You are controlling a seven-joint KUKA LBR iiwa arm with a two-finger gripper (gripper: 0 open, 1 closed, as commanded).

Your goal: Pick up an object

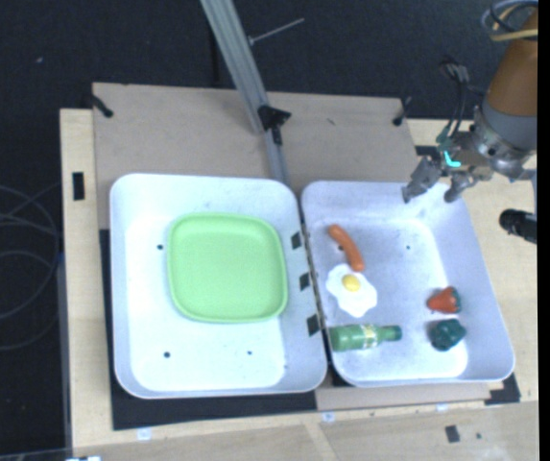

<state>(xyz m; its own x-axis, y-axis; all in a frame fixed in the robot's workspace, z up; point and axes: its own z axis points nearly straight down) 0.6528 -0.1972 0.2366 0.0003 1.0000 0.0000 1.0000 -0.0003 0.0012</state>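
1. The worktop (83, 286) is a pale wooden board on a dark floor, and it carries two shallow white bins side by side.
2. The left bin (140, 353) holds a light green square plate (227, 266) with rounded corners, lying flat near the bin's middle.
3. A grey metal pole (236, 51) slants down from the top of the view and ends at the far edge between the two bins.
4. The right bin (486, 353) holds five small things, all well apart from the pincer.
5. An orange toy sausage (346, 246) lies at a slant near the bin's left wall.
6. Just below it rests a toy fried egg (351, 291), white with a yellow yolk, close to the sausage's lower end.
7. Below the egg a green bottle (364, 336) lies on its side, its cap pointing right.
8. Near the right wall sits a small red-orange piece (443, 301), too small to name surely, and just below it a dark teal piece (446, 333).
9. The arm (514, 89), with its orange band, reaches in from the right.
10. The pincer (434, 187) hangs over the far right corner of the right bin, its two fingers (417, 186) spread apart with nothing between them.
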